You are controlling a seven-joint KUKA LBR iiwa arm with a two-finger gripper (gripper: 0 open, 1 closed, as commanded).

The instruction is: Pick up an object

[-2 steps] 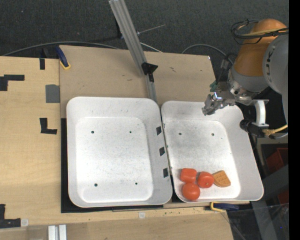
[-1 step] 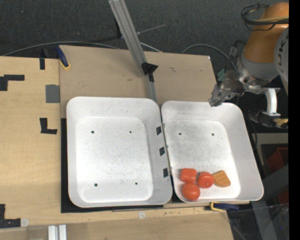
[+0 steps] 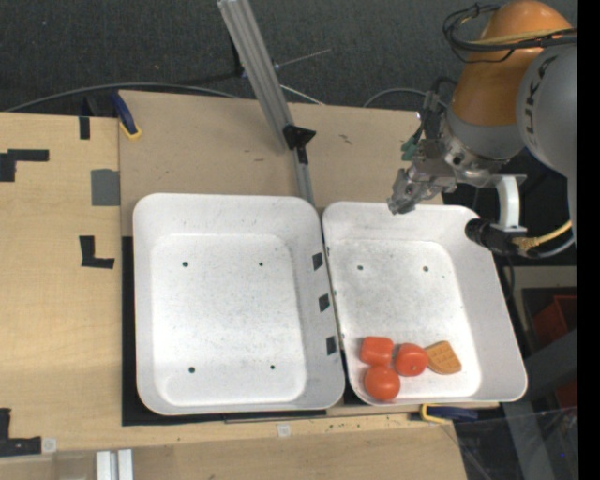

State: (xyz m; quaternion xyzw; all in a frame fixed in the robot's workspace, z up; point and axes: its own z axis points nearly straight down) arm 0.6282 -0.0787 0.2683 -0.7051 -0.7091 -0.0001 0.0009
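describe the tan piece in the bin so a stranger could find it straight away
Start at the right bin of the two white ones and go to its near corner, where four small things cluster. The tan piece lies farthest right, beside a red ball; it alone is flat, wedge-shaped and orange-tan, not round and red.

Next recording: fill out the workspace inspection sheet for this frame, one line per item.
Surface: wooden bench bearing two white bins, left bin and right bin, side by side.
Job's things: three red round objects and one orange piece, clustered at the right bin's near edge.
Clutter: black tape marks on the bench's left part.
Grippers: end effector above the right bin's far rim, far from the objects.
Cables: black cables looped by the orange band.
Surroundings: slanted metal pole behind the bins.
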